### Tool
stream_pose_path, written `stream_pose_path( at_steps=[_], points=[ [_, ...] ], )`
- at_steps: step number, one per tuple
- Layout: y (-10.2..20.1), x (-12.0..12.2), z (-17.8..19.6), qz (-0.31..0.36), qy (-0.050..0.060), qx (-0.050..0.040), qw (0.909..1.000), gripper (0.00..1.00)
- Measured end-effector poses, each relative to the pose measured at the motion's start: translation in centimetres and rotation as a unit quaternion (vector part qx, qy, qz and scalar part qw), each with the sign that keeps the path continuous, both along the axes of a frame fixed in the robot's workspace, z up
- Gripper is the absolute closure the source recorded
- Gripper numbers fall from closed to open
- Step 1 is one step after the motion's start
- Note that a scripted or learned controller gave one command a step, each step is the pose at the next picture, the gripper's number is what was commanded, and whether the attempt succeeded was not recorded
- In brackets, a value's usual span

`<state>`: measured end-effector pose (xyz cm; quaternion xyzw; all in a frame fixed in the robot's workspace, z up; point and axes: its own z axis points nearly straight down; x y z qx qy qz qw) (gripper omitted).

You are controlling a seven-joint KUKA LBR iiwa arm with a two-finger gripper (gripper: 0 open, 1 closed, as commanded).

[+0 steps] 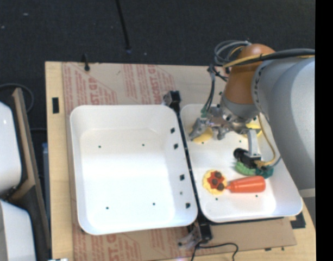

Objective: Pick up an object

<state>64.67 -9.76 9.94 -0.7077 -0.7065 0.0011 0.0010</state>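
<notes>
End effector [208, 128] over right bin [286, 203].

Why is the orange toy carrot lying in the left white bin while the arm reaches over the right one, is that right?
Not quite. The orange toy carrot lies in the right shallow white bin, not the left one, beside a round yellow piece with dark red spots. The camera view shows it. The grey arm does reach over that right bin.

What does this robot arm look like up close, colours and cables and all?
The arm is thick, smooth and light grey, with an orange band above the wrist. Thin cables loop beside that band. The gripper is a small grey metal piece.
</notes>
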Motion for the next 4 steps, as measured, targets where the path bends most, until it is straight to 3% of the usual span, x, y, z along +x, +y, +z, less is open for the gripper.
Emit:
stream_pose_path(
  at_steps=[1,2,3,4],
  points=[
    [-0.1,0.0,0.9,-0.001,0.001,0.0001,1.0000,1.00],
    [-0.1,0.0,0.8,-0.001,0.001,0.0001,1.0000,0.00],
    [0.2,1.6,-0.1,0.000,0.000,0.0003,1.0000,0.00],
    [0.1,1.6,0.9,0.000,0.001,0.0002,1.0000,1.00]
  ],
)
